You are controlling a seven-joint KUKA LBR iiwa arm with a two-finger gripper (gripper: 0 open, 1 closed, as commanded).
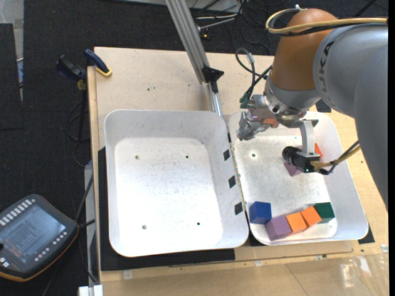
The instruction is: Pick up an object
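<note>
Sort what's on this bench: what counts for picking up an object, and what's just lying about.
For the job:
blue block
purple block
orange block
green block
right bin
gripper

Lying about:
left bin
handheld controller
clamp
metal pole

Two bins (123, 128), four blocks (260, 212)

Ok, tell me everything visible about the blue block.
The blue block is a small, solid-coloured cube with a matte look, possibly foam or painted wood. It sits flat on the floor of the right bin, near its front-left corner. A purple block lies beside it, close or touching. The gripper is well away.
</note>
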